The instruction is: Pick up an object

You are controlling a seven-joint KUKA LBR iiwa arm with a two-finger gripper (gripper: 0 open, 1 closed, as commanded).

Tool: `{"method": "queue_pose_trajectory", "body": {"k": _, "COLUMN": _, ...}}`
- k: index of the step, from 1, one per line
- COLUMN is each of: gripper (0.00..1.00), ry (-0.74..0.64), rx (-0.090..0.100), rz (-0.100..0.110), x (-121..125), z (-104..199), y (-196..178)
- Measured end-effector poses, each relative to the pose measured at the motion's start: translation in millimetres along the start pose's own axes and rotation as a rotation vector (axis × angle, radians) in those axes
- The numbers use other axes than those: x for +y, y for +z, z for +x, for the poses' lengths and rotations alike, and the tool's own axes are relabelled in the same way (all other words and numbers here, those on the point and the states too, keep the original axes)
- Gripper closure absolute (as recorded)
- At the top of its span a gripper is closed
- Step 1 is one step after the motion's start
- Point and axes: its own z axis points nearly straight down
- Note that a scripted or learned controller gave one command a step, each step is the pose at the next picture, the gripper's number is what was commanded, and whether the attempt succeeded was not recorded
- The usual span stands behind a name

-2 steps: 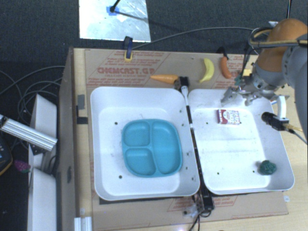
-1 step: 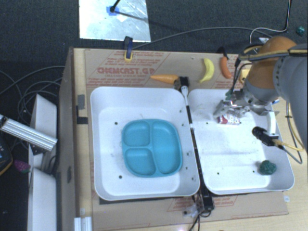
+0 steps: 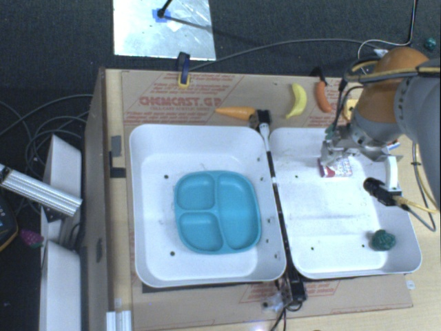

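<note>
1. Red-and-white packet (image 3: pixel 336 169) sits right under the gripper (image 3: pixel 335 154) in the right bin (image 3: pixel 310 212). How wide the gripper stands, or whether it has the packet, can't tell.
2. Green lump (image 3: pixel 383 240) lies nearer the camera, same bin.
3. Banana (image 3: pixel 298 101) and carrot (image 3: pixel 234 112) lie beyond, outside the bins.
4. Blue divided plate (image 3: pixel 217 211) is farthest, in the left bin (image 3: pixel 155 185).

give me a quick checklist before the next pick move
1. Gripper over the right bin: ok
2. Small red and white object right below the gripper: ok
3. That object held in the gripper: cannot tell
4. Dark green object apart from the gripper, near the bin's corner: ok
5. Blue divided plate in the left bin, away from the gripper: ok
</note>
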Motion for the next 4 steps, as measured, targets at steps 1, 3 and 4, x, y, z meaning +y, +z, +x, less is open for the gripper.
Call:
{"method": "queue_pose_trajectory", "body": {"k": 1, "gripper": 0.0, "ry": 0.0, "rx": 0.0, "rz": 0.0, "x": -0.2, "z": 0.1, "y": 0.3}}
{"method": "queue_pose_trajectory", "body": {"k": 3, "gripper": 1.0, "ry": -0.001, "rx": -0.002, "rz": -0.009, "x": 22.0, "z": -26.9, "y": 3.7}}
{"method": "queue_pose_trajectory", "body": {"k": 4, "gripper": 1.0, "ry": 0.002, "rx": -0.001, "rz": 0.005, "x": 27.5, "z": -61.8, "y": -71.6}}
